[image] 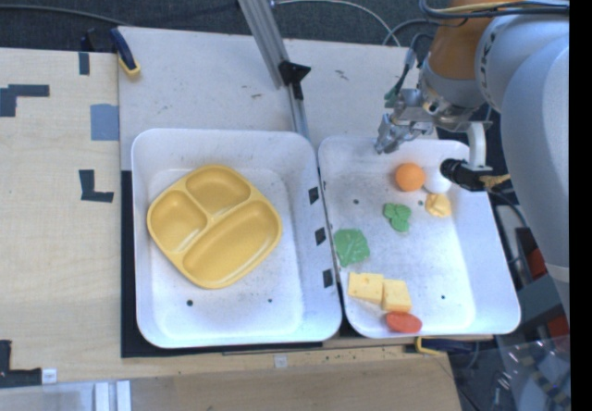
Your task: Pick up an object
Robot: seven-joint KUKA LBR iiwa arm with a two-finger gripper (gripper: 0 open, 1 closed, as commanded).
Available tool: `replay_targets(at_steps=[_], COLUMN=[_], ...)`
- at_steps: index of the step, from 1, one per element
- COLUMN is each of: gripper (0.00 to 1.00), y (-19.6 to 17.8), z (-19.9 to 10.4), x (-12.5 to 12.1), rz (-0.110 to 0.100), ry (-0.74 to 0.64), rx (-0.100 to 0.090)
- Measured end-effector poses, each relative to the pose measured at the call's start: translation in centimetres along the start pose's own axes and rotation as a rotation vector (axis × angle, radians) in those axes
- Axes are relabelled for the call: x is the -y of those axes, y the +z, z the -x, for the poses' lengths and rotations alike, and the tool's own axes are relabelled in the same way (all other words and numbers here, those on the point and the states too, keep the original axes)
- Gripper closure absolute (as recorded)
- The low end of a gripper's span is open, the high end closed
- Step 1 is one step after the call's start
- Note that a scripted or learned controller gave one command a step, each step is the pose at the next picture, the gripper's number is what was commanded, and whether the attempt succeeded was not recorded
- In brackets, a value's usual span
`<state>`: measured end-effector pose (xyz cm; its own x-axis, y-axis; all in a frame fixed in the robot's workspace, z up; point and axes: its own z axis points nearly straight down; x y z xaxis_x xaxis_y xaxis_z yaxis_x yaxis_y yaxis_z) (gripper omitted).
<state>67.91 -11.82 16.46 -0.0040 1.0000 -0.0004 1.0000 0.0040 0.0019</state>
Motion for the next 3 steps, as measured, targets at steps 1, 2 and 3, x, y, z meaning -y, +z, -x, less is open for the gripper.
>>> replay_targets(at_steps=[1,2,3], gripper=[1.0,1.0,1.0], y=[-2.6,-2.5,-3.0], z=[-7.6,-15.2,-21.3], x=[2.1,3.0,0.7], rz=[-0.001,-0.004,-0.002], ry=[-0.004,-0.005,-0.004], rx=[-0.003,-0.004,-0.003])
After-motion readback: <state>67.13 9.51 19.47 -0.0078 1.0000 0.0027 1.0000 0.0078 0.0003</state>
